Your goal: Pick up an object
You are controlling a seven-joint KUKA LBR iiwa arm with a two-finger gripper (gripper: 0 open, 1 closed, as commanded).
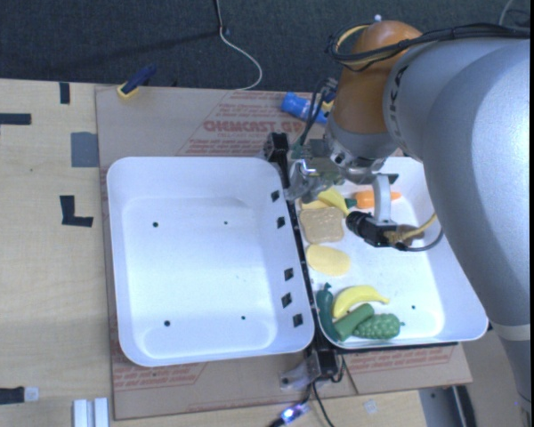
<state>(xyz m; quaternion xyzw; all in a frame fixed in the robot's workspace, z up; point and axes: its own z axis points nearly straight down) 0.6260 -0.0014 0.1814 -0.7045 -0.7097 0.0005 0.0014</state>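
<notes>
In the camera view the claw (304, 178) hangs low over the upper left corner of the right bin (445, 310), by the wall it shares with the left bin (196, 256); whether it is apart or together cannot be told. Just below the claw lies a tan bread slice (322, 224), then a pale yellow potato-like piece (327, 259). Farther below rest a banana (358, 299), a dark green cucumber (349, 320) and a bumpy green fruit (376, 326). Right of the claw, an orange carrot (365, 199) peeks out.
</notes>
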